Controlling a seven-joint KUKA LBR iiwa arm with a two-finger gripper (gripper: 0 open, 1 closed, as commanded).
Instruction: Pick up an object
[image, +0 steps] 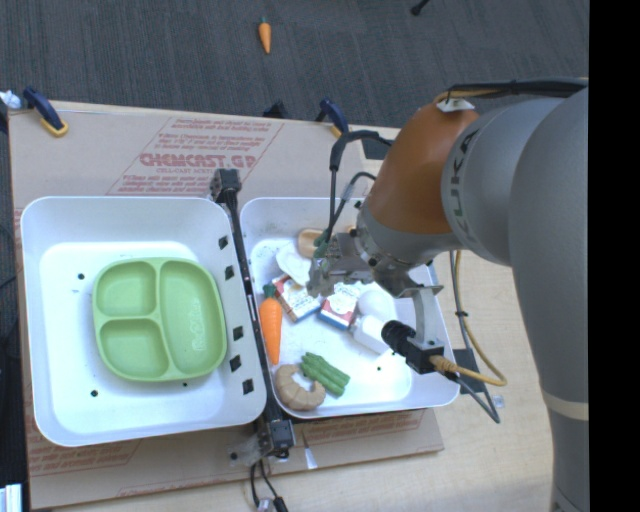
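Arm low over the right bin, reaching into the clutter — nothing visibly lifted.

From the overhead camera, the gripper (335, 272) sits down among small cartons (340, 305) and a white bottle (372, 330) in the right bin (430, 395); how its jaws stand I cannot tell, the wrist hides them. A carrot (271, 328), green beans (325, 372) and a bread roll (298, 388) lie loose nearby — likely candidates. The green divided plate (160, 318) sits alone in the left bin (45, 400), probably just out of the way on the worktop.
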